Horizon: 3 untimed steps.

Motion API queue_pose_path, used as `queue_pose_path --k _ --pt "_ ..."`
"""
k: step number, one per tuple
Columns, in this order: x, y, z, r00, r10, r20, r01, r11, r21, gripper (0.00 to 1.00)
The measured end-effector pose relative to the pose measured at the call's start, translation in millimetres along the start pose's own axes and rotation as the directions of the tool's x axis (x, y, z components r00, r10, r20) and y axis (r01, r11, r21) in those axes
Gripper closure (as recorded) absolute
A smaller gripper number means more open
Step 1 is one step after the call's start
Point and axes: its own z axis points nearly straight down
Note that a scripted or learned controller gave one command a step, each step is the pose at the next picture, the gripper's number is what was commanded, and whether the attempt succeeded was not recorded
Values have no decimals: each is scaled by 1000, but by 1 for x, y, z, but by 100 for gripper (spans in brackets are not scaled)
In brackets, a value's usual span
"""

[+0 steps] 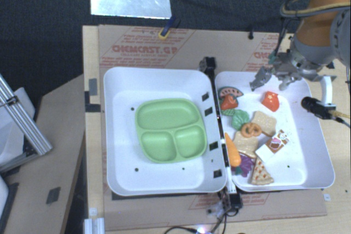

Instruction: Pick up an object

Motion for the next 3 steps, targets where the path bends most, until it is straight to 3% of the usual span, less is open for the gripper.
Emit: queue_pose_path --k 1,3 --pt "0 3 -7 1000 -2 2 2 1000 -12 0" --pt "10 10 87 1000 -5 2 5 1000 -9 0"
